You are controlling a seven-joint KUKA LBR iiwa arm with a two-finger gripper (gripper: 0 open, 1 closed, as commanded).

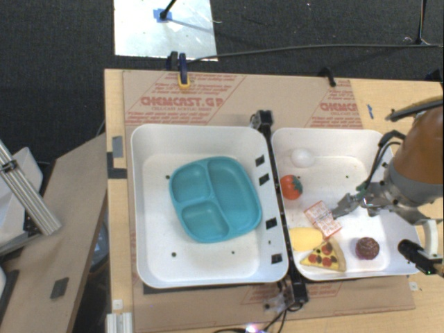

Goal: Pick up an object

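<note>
A: Left bin (146, 186)?
B: Holds a teal divided plate (215, 198), lying flat near the middle.

A: Right bin (326, 139)?
B: Contains a tomato (291, 186) near the divider, a white round piece (302, 157) toward the far wall, a red-and-white packet (322, 218) mid-bin, a yellow piece (305, 238) and pizza slice (325, 255) at the near wall, and a dark round piece (367, 248) at the near right.

A: Gripper (345, 205)?
B: Reaching in from the right, tip just beside the packet's right edge. Finger spacing: cannot tell. Nothing seen held.
</note>
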